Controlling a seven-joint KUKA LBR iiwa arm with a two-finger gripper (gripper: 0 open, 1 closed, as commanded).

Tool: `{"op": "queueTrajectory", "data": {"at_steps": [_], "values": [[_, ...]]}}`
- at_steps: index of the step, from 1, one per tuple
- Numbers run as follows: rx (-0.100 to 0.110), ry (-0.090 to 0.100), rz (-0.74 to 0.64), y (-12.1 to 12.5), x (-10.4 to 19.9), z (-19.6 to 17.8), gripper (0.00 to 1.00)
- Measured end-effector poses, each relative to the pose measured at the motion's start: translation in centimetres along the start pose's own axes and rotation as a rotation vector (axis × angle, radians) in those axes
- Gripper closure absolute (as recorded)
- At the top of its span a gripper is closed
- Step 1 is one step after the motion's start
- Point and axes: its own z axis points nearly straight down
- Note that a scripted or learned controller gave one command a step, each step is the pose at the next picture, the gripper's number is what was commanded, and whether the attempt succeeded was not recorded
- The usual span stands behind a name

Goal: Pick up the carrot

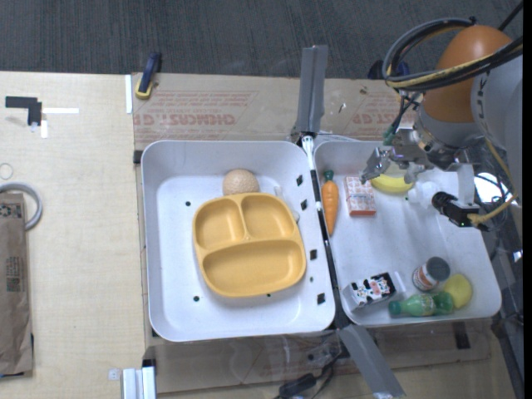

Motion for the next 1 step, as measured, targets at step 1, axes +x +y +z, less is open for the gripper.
{"op": "queueTrajectory", "data": {"at_steps": [1], "values": [[0.001, 0.001, -0.13, -14.23, 0.27, 4.8, 0.0]]}}
